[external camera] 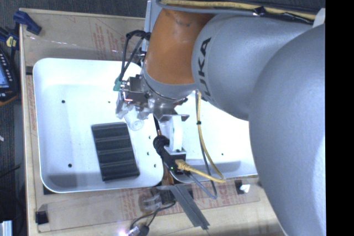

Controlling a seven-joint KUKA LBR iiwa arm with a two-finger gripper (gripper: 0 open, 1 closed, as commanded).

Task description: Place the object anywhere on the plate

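Grey arm with orange band reaching in over the left white bin, gripper low above the bin floor; open or closed, impossible to tell beneath the wrist hardware and cables. Black ribbed object lying flat on the bin floor, just in front and slightly left of the gripper, apart from it

One grey arm with one orange band, two white bins, the left bin and the right bin, one dark ribbed block, one yellow cable, one blue clamp
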